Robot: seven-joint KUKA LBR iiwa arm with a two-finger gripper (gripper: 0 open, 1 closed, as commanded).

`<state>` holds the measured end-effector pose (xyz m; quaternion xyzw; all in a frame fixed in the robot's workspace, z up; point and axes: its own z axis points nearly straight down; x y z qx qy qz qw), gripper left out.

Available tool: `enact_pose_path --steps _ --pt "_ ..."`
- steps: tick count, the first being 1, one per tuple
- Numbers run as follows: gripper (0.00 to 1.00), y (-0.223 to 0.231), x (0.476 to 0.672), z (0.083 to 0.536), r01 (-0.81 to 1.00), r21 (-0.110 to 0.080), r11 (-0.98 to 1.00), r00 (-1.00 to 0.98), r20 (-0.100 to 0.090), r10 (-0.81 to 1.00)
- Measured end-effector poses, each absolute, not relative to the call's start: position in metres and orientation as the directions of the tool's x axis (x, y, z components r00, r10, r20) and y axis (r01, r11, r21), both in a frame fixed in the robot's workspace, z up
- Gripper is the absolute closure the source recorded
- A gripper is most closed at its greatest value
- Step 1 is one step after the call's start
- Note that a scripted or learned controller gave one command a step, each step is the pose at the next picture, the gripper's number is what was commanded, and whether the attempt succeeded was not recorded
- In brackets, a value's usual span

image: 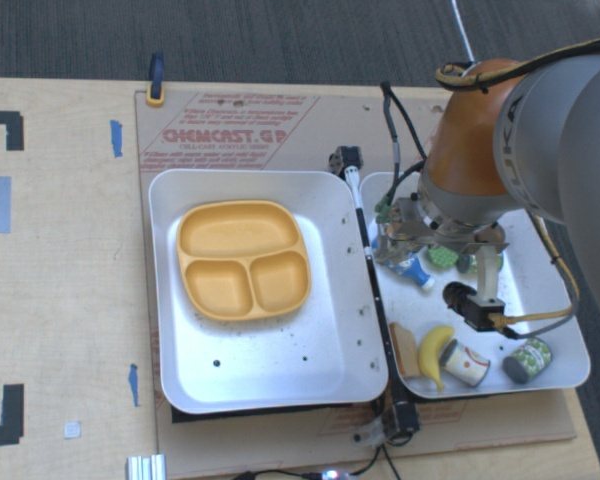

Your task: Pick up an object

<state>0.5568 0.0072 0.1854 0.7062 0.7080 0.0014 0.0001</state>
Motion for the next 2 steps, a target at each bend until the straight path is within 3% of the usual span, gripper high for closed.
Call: enact_pose_path --steps 1,2 --pt "0.00 0.0058 0.5564 0.1850 1.000 0.000 0.001 -0.001 0.000 1.000" --pt "0.00 0.0058 0.5564 0.1850 1.000 0.000 0.001 -0.001 0.000 1.000"
